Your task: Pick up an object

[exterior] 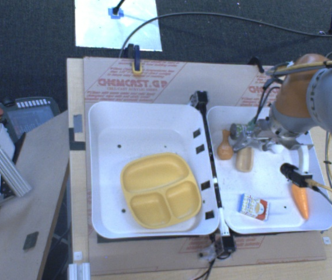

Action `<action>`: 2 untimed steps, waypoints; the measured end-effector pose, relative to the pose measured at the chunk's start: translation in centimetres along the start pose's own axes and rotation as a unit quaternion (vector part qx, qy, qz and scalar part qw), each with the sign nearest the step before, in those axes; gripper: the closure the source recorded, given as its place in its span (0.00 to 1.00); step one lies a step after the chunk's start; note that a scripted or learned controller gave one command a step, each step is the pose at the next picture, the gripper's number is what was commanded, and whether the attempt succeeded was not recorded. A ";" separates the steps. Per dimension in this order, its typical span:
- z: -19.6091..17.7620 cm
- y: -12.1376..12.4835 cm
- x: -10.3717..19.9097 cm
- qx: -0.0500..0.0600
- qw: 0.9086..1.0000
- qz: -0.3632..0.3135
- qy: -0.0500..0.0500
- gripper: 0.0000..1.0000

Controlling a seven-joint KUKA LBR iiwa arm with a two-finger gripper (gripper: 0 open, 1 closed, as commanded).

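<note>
A tan wooden block (pixel 244 159), short and rounded like a small cylinder, is seen lying in the right bin (pixel 273 223), near that bin's left wall and just below the claw (pixel 240 136). Its surface looks smooth and matt. Just to its left a brown wooden piece (pixel 225 147) is found, with a round bulb at the bottom and a thin neck above; the two lie close together, and it cannot be told whether they touch.

The claw is made of dull grey metal and is held low over the upper left part of the right bin, just above the block and the brown piece. Whether the claw is open or closed cannot be told, and nothing is seen gripped by it. Behind it the grey arm (pixel 329 101) with its orange band (pixel 294 92) is cut off by the picture's right edge.

An orange carrot (pixel 300 201), tapered and glossy like plastic, is laid near the right wall of the same bin; its upper end is covered by a black part that is hard to make out. A small flat packet (pixel 253 206), white with red and blue print, is placed near the front wall; its print is too small to be read.

In the left bin (pixel 104 156) a yellow plastic tray (pixel 161 189) with three compartments is set. Both bins are shallow, white and smooth, and are borne by a cardboard sheet (pixel 154 80) printed with red letters.
</note>
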State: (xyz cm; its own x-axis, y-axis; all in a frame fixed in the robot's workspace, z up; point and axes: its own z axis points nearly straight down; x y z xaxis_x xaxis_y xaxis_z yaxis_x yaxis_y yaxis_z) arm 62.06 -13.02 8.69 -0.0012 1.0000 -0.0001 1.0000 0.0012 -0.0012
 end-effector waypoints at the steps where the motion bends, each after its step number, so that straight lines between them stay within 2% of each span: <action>1: -1.4 0.2 0.0 -0.003 1.000 0.000 -0.001 1.00; 2: -6.2 1.2 -0.1 -0.004 1.000 -0.001 0.000 1.00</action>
State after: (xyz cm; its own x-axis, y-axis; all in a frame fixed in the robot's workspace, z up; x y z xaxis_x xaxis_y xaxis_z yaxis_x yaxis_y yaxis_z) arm 63.22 -13.14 14.91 -0.0036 1.0000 -0.0011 1.0000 0.0036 0.0060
